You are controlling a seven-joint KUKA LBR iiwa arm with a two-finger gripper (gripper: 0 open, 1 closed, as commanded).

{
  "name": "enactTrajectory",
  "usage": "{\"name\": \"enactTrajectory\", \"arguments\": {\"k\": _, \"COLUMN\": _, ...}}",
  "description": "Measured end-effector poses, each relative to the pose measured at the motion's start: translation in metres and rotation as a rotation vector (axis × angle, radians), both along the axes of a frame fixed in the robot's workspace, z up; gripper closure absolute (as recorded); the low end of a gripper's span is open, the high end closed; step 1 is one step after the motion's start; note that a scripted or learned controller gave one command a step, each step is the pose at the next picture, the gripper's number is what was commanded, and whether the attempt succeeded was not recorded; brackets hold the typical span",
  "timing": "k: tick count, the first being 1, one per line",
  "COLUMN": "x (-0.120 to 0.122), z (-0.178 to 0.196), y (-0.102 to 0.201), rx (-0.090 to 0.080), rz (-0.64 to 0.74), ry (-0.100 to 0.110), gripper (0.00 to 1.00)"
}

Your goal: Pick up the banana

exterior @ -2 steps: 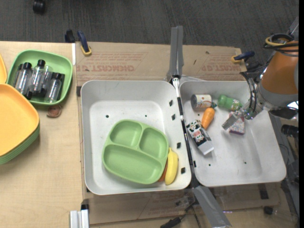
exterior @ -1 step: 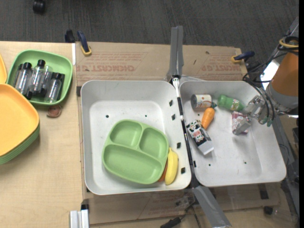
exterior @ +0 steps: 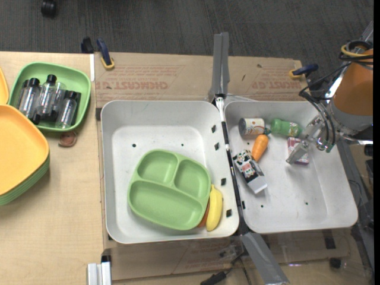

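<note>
The yellow banana (exterior: 214, 207) lies in the left bin (exterior: 113, 159), tucked against the right rim of a green divided plate (exterior: 169, 189) and close to the bin's right wall. Something orange peeks out under the banana's lower end. My gripper (exterior: 300, 152) hangs over the right bin (exterior: 332, 206), near its upper right part, just above a small pink and white packet (exterior: 298, 160). It is far to the right of the banana. The grey arm with its orange band (exterior: 355, 97) comes in from the right edge.
The right bin also holds a small can (exterior: 252, 125), a green bottle (exterior: 285, 127), an orange carrot (exterior: 259, 146) and a cow-patterned box (exterior: 249, 170). On the bench at left are a green tray of dark bottles (exterior: 50, 97) and stacked yellow plates (exterior: 21, 159).
</note>
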State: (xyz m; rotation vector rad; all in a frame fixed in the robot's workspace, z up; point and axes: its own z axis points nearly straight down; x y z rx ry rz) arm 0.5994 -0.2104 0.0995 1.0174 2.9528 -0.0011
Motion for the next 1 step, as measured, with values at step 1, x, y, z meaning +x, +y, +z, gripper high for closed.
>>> {"name": "enactTrajectory", "arguments": {"k": 1, "x": -0.0208, "z": 0.0003, "y": -0.0131, "rx": -0.004, "rz": 0.331, "ry": 0.000, "gripper": 0.00}}
